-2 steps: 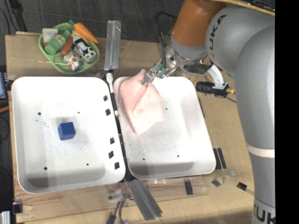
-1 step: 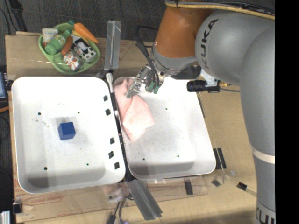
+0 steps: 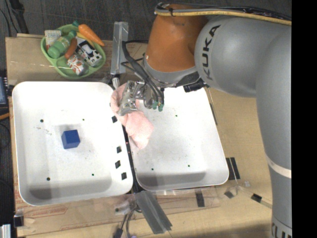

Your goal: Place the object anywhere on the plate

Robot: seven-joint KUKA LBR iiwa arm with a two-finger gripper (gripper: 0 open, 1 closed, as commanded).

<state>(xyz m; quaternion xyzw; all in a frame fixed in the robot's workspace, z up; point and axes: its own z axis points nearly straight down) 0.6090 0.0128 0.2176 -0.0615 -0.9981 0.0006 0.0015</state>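
Observation:
A crumpled pink cloth (image 3: 137,127) lies over the rims where the two white bins meet, most of it in the right bin (image 3: 198,152). My gripper (image 3: 132,99) is at its upper end, shut on the cloth, with pink folds bunched to the left of the metal fingers and trailing below them. A small blue cube (image 3: 71,139) sits in the middle of the left bin (image 3: 29,108), well apart from the gripper. The arm's orange band and grey body cover the top of the right bin.
A green bowl (image 3: 54,63) of toy food, with a carrot (image 3: 89,33), stands beyond the left bin at the back left. A grey bracket (image 3: 119,43) rises behind the bins' junction. Black clips dot the divider.

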